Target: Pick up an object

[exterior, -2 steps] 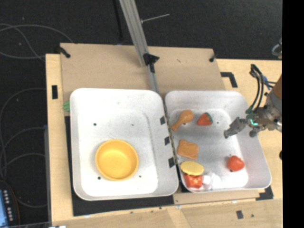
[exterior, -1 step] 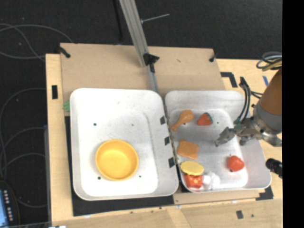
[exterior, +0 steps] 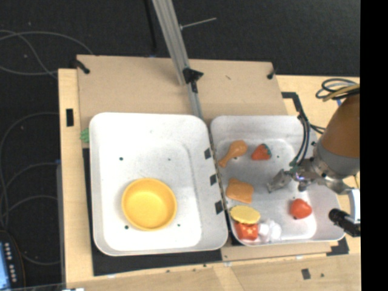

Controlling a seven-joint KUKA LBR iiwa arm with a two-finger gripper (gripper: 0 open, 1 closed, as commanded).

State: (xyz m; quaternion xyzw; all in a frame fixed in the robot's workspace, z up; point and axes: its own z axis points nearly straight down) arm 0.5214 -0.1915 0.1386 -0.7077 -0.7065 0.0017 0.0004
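The KUKA arm [exterior: 342, 138] reaches in over the right bin [exterior: 242, 126], its orange band above the grey wrist, the wrist bent so the pincer [exterior: 286, 180] points toward the bin's middle. The pincer hangs low over the bin floor with its dark fingers [exterior: 277, 183] spread a little apart and nothing between them; how near the floor they sit is hard to tell.

Inside the right bin, 6 items lie scattered. A strawberry-like red piece [exterior: 261, 152] sits up and left of the pincer, with an orange drumstick shape [exterior: 232, 152] further left. A tan bread-like piece [exterior: 240, 191] lies left of the pincer. A red tomato-like piece [exterior: 301, 208] rests just below the pincer, apart from it. At the bin's lower left corner sit a yellow-topped red item [exterior: 245, 221] and a small white lump [exterior: 271, 231].

The left bin [exterior: 151, 132] on the desk [exterior: 121, 83] holds 1 yellow bowl [exterior: 149, 204].
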